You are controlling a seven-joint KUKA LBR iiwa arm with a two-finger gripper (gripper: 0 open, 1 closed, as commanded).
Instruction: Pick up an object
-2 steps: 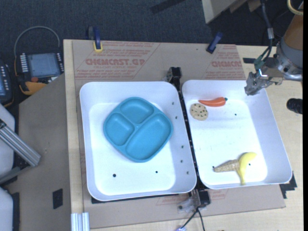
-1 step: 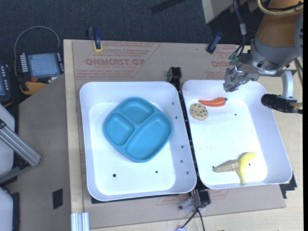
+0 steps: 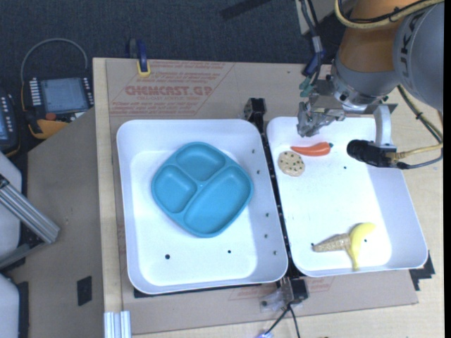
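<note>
Camera view, early in the task by the look of it: no pick made yet, every object lying flat in a bin. Claw [image 3: 308, 124] poised at 12 o'clock of the right bin [image 3: 352, 196], just above the carrot [image 3: 311, 148]; contact too close to call. Cannot tell whether spread or closed, and nothing visibly clamped.

Left to do, most likely: drop onto the carrot, close, lift clear.

Right bin holding four things:
- carrot near the 12 o'clock wall
- cookie [image 3: 290, 163] just beside it, at its 8 o'clock
- banana [image 3: 359, 243] down at 5 o'clock
- tan wedge [image 3: 330, 243] touching the banana's 9 o'clock side

Left bin [image 3: 141, 245] holding one blue plate [image 3: 203, 187], split into three compartments, sitting near the middle. Both bins side by side on the surface [image 3: 176, 83], well apart from its 9 o'clock edge.
</note>
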